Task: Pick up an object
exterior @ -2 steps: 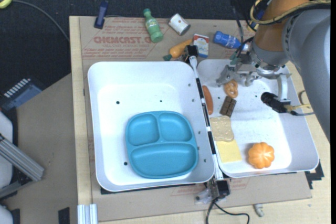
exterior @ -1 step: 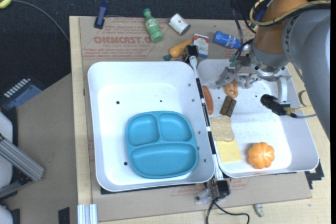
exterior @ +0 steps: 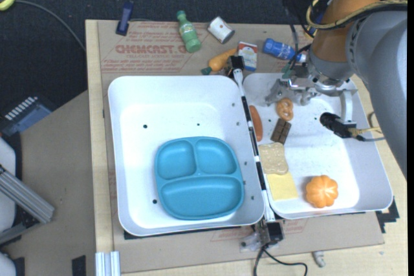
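The claw, grip unclear, hangs in the right bin just above a bun, with chocolate, sausage, bread, cheese and pumpkin nearby, bare floor toward the right wall.

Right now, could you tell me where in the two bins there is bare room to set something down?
The left bin is bare above the blue tray, between its top rim and the tray. In the right bin, bare floor lies right of the brown bar and above the orange pumpkin. Its left side is crowded; the gripper hangs over the top.
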